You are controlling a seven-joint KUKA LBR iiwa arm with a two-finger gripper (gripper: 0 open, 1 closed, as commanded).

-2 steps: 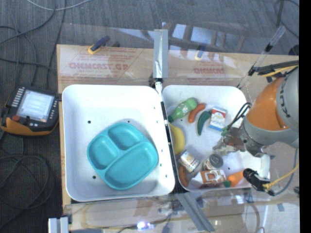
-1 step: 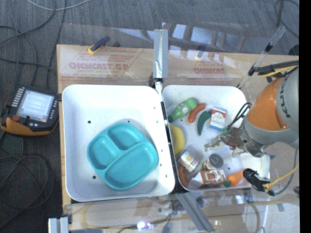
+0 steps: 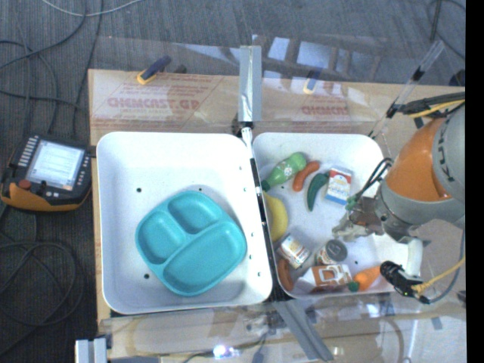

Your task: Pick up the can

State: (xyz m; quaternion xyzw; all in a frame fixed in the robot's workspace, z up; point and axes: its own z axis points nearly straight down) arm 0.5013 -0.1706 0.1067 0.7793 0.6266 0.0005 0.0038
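Arm point(image 3: 423, 176) is reaching in from the right over the right bin point(image 3: 370, 146), w/ the jaws point(image 3: 355, 221) hanging above the bin's middle-right. Can't tell if the jaws are open or closed; the wrist is blocking them from above.

Can point(image 3: 295, 250) is lying tilted in the near-left part of the right bin, just left of the jaws but apart from them. Nothing is showing between the jaws.

Clutter is crowding round the can: a yellow fruit point(image 3: 277, 216) is sitting just beyond it on the far-left side, against the bin wall. A small dark-lidded jar point(image 3: 335, 250) is sitting to its right, near the jaws. An orange-and-white packet point(image 3: 330, 276) is lying at the near edge, next to an orange carrot-like piece point(image 3: 367, 278) further right.

Farther back, a green bottle point(image 3: 284, 170), a red-orange sausage-shaped item point(image 3: 305, 175), a dark green pepper point(image 3: 315, 190) and a small white-and-blue carton point(image 3: 339, 186) are lying in a loose row.

Left bin point(image 3: 121, 203) is holding a teal divided plate point(image 3: 191, 240), well apart from the arm. Off the tabletop on the far left, a control pendant point(image 3: 47, 172) is resting on the floor.
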